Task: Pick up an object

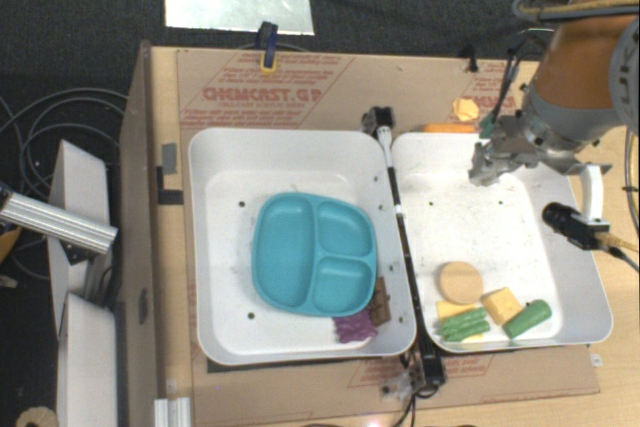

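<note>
My gripper (487,169) hangs over the far part of the right bin (470,227), near its back wall, with the grey and orange arm (590,65) behind it. Toy food lies at the bin's near end, well away from the gripper: a tan round disc (460,281), a yellow block (501,303), a green piece (527,317) and another green piece (462,324). An orange item (449,127) rests at the bin's back rim, left of the gripper. Nothing shows under the gripper.
The left bin (222,215) holds a teal divided plate (315,254), with a purple item (352,327) and a brown item (381,303) at its near right edge. A yellow piece (465,108) lies on the cardboard behind the right bin. A black part (570,223) juts over that bin's right side.
</note>
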